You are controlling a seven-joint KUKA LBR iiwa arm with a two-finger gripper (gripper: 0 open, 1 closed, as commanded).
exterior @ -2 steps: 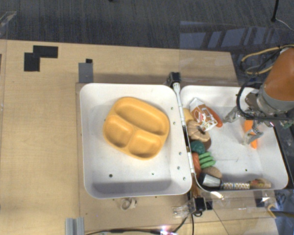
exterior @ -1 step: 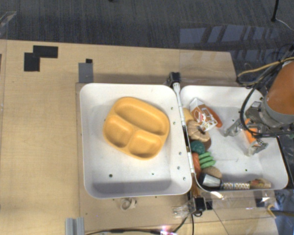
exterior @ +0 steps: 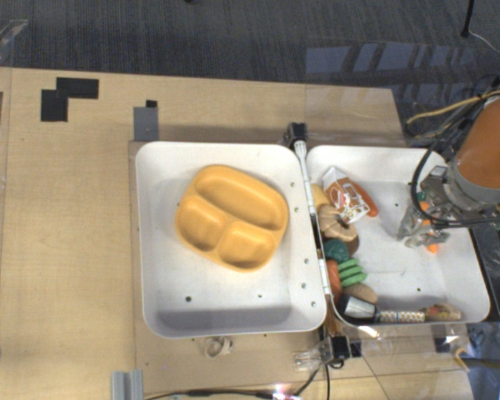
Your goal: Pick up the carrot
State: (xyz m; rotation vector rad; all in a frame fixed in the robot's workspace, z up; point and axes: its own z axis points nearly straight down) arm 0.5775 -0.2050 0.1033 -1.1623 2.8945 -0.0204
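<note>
Hovering at the right bin's (exterior: pixel 475 294) three o'clock side, the tool (exterior: pixel 421 233) pinches something orange, probably the carrot (exterior: pixel 434 239); next comes lifting.

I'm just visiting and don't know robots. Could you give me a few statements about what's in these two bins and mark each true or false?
1. A yellow tray lies in the left bin. True.
2. The tray has three compartments. True.
3. The gripper hangs over the left bin. False: it is over the right bin.
4. The small items are piled along the right bin's right wall. False: they crowd its left side.
5. The arm comes in from the right. True.
</note>
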